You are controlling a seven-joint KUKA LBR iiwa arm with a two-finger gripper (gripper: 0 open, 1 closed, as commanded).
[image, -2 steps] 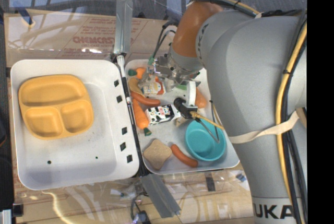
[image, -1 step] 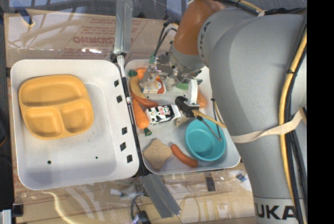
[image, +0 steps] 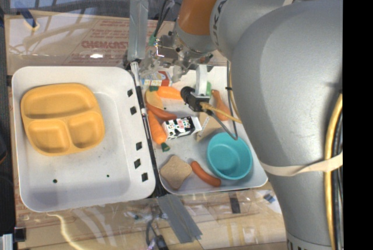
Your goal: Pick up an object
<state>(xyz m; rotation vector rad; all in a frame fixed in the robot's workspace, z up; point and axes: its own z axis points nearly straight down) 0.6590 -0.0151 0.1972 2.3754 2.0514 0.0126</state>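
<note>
Two bins: white and shallow, side by side on the desk point(image: 70, 50); left bin point(image: 35, 185), right bin point(image: 256, 176).
Left bin contents: a yellow divided plate point(image: 61, 116) lay toward 10 o'clock of that bin.
Right bin contents: a teal bowl point(image: 229, 154) at 5 o'clock; a tan bread slice point(image: 175, 171) at 7 o'clock; a sausage point(image: 206, 173) between the bread and the bowl, touching the bowl's rim; a black-and-white carton point(image: 180, 126) near the middle; an orange carrot point(image: 156, 127) along the left wall at 9 o'clock; another orange piece point(image: 169, 92) toward 11 o'clock.
Arm: the grey arm point(image: 291, 80) covered the right side, its orange band point(image: 201, 4) at 12 o'clock.
Jaws point(image: 192, 71): over the bin's far end at 12 o'clock; how wide they stood, I cannot tell.
</note>
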